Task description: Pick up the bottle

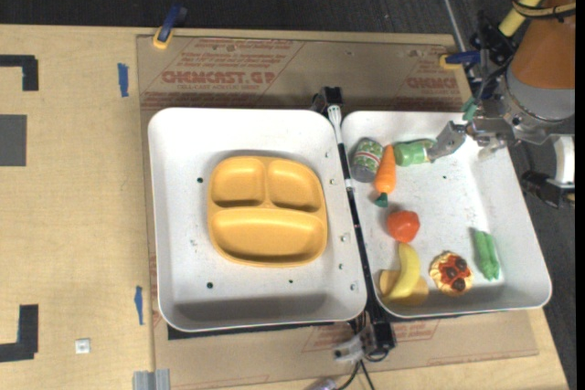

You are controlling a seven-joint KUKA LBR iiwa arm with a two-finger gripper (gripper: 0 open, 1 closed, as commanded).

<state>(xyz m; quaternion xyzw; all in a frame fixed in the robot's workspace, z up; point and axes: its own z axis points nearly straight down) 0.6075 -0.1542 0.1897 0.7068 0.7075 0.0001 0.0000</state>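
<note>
Step in hand: the approach — the claw (450,140) sits low at the far edge of the right bin (512,224), its tip touching or just beside the green bottle (411,152); I judge no grasp is made yet.
Bottle: lies on its side near the far wall of the right bin, between the carrot (387,170) and the claw, with the round can (366,158) just beyond the carrot.
Claw state: cannot tell whether apart or together — the grey tip is too small and blurred; nothing shows clamped in it.
Next move: it calls, in my judgement, for centring over the bottle's body and closing across its narrow width, clear of the carrot, which touches or nearly touches it.
Count, right bin: one bottle, one carrot, one can, one tomato (402,225), one banana (405,272), one round pizza-like toy (451,272), one green pod (485,253).
Count, left bin (183,224): one yellow divided tray (268,208).
Bins: two, side by side on the table (73,196).
</note>
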